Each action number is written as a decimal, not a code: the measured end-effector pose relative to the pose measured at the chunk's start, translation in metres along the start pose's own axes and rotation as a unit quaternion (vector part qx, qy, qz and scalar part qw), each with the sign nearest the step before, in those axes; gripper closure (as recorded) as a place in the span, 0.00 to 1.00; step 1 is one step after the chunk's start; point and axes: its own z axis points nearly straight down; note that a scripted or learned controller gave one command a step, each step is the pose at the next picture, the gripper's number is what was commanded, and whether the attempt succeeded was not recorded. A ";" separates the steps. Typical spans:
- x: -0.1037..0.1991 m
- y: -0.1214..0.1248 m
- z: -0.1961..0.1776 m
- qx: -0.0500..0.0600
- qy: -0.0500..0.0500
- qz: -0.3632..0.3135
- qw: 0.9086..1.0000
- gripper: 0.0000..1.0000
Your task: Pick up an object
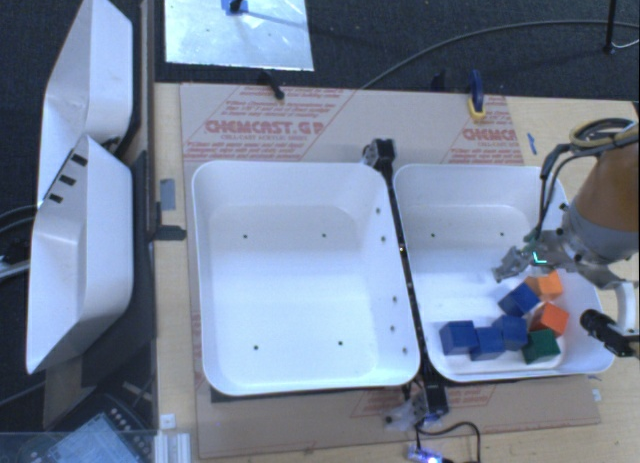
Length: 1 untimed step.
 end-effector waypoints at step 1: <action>0.005 0.001 0.001 0.001 0.002 -0.004 1.000 0.00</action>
